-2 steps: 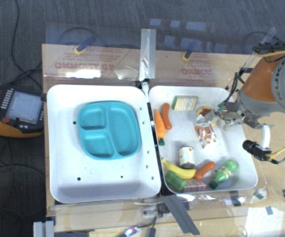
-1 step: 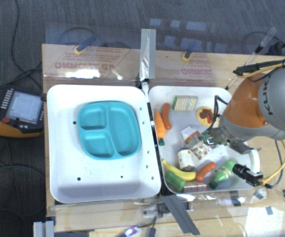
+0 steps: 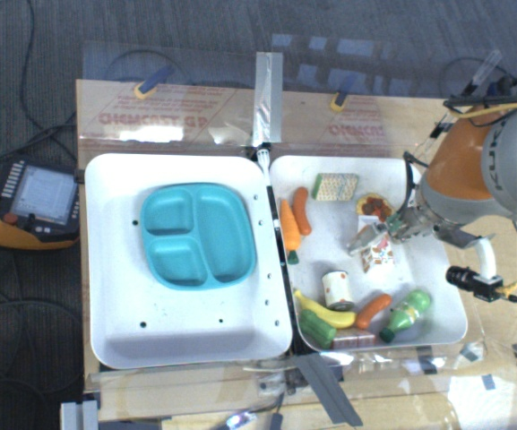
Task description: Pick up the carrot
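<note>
The gripper [image 3: 372,237] is hanging over the right bin [image 3: 451,280], and I cannot tell its jaw state. The carrot [image 3: 289,226] is lying against the bin's left wall, well apart. Still approaching, I'm judging: next it's needing a leftward reach.

I can't make out the gripper [image 3: 376,240] fingers; the arm [image 3: 478,173] is cut off at the right edge.

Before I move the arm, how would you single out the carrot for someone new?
Look in the right bin, along its left wall. The carrot lies lengthwise there: orange, tapered, with a green stub at its near end. The sausage beside it is redder, shorter and blunt-ended.
</note>
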`<state>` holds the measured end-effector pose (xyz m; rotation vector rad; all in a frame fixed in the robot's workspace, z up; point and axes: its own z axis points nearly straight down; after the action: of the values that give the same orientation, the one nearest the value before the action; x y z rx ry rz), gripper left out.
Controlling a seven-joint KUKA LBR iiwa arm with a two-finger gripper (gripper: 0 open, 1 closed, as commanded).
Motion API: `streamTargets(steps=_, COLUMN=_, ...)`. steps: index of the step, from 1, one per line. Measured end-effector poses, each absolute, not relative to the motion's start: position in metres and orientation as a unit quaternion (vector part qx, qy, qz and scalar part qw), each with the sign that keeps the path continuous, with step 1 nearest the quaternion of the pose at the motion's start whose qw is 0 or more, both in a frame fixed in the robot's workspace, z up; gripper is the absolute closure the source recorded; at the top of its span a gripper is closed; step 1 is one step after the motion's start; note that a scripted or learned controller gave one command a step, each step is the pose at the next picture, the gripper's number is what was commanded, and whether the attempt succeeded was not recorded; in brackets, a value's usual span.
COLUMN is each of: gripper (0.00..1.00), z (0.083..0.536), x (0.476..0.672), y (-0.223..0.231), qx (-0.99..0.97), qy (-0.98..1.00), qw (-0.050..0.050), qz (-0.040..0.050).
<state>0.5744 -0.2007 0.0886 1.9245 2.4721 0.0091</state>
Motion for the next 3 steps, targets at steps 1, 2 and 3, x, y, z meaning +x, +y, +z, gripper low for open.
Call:
streamTargets(steps=1, gripper=0.0, z=0.089, x=0.574, y=-0.201, qx=0.614, qy=0.789, qw=0.004, qz=0.0029)
streamTargets(steps=2, gripper=0.0, z=0.088, x=0.617, y=-0.207, qx=0.624, qy=0.782, qw=0.001, qz=0.0042)
streamTargets(steps=3, gripper=0.0, z=0.089, x=0.558, y=-0.141, qx=0.593, qy=0.805, qw=0.004, qz=0.0017)
